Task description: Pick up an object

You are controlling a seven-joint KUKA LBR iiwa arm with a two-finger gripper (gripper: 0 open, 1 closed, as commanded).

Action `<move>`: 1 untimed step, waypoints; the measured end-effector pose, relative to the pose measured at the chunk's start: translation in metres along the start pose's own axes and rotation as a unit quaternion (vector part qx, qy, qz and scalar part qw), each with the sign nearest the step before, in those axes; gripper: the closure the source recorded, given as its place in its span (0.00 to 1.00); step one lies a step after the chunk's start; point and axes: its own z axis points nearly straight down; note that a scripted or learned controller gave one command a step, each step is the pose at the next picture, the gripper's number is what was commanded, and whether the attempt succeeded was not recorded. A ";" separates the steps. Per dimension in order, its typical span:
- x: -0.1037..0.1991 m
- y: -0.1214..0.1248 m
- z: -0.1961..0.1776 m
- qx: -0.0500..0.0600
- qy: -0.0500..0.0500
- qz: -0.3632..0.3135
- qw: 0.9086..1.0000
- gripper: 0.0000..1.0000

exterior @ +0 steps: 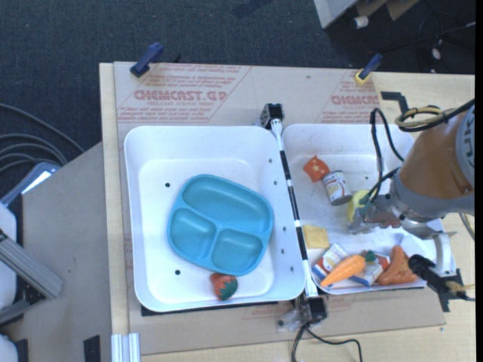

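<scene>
Objects for picking lie in the right-hand white bin (pixel 332 138), and the arm reaches into that bin from the right. Nearest the camera, along the bin's front edge, a cluster of toy food sits packed together: an orange carrot (pixel 343 268), a small printed packet (pixel 332 256) behind it, and an orange-red piece (pixel 398 268) at the right end. Just beyond and to the left, a yellow cheese-like slab (pixel 315 237) lies flat beside the divider between the bins.

The gripper (pixel 365 219) sits low over the middle of the bin, next to a yellow-green item (pixel 358 200) that is partly hidden by it. Whether its fingers are spread or closed cannot be told from this angle, and nothing can be seen held between them.

Farther back, a small tin can (pixel 335 186) lies on its side, with a red carton (pixel 315 167) just behind it.

The left bin (pixel 151 157) holds a blue divided plate (pixel 219 223) and, in front of it, a toy strawberry (pixel 224 284).

The toys look light, hollow and rigid, probably smooth plastic that could slip. The carrot would be best pinched across its thick middle; the can may roll, so gripping across its round sides seems wise. The yellow-green item is closest to the gripper and seems the likeliest target.
</scene>
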 end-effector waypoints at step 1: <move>0.000 0.000 0.000 0.000 0.000 0.000 1.000 0.00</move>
